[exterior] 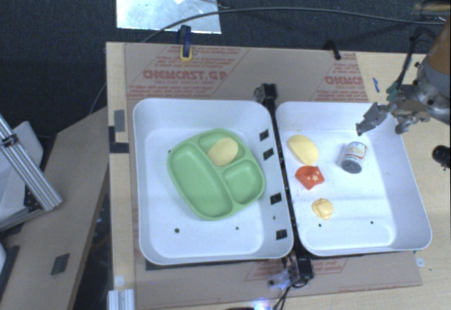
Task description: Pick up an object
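From the camera above the worktop (169,69), two shallow white bins sit side by side: the left bin (162,231) carries a green divided plate (204,185) with a pale yellow lump (224,152) in its upper compartment, and the right bin (402,224) holds four loose things. These are a yellow oval piece (303,149) near the dividing wall, a small red piece (309,176) just below it, a little yellow piece (323,208) lower still, and a small grey can with a red-and-white label (352,157) lying tilted toward the bin's middle. The gripper (384,118) hangs over the upper right part of the right bin, above and to the right of the can and apart from it; nothing sits between the jaws, which appear spread, one finger pointing left and the other to the right. By my reading the task is at the approach step, with no object yet grasped. The can looks the nearest candidate; the next move would call for shifting the jaws left and down until they straddle it, then closing. Its rounded, tilted body may roll or slip aside.
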### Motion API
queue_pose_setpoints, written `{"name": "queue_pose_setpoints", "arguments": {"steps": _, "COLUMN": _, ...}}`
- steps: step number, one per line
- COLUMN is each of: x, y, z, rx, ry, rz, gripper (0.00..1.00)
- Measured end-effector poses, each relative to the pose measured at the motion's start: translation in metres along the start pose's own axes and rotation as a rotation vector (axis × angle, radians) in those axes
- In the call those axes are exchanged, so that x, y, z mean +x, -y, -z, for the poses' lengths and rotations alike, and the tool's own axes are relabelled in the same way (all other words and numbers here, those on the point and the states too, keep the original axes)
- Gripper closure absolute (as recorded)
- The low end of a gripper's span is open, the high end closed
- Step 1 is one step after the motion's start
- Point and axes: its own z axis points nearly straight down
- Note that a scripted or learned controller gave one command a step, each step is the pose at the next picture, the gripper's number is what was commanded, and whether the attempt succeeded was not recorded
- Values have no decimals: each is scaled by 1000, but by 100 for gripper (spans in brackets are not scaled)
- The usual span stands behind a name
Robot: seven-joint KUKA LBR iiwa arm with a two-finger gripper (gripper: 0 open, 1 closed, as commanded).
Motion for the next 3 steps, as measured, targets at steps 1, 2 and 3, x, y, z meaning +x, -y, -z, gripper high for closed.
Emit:
{"name": "queue_pose_setpoints", "arguments": {"steps": 1, "x": 0, "y": -2, "z": 6, "rx": -10, "ry": 2, "rz": 3, "gripper": 0}}
{"name": "queue_pose_setpoints", "arguments": {"steps": 2, "x": 4, "y": 0, "z": -37, "rx": -6, "ry": 1, "rz": 1, "gripper": 0}}
{"name": "queue_pose_setpoints", "arguments": {"steps": 3, "x": -4, "y": 4, "z": -85, "rx": -6, "ry": 1, "rz": 0, "gripper": 0}}
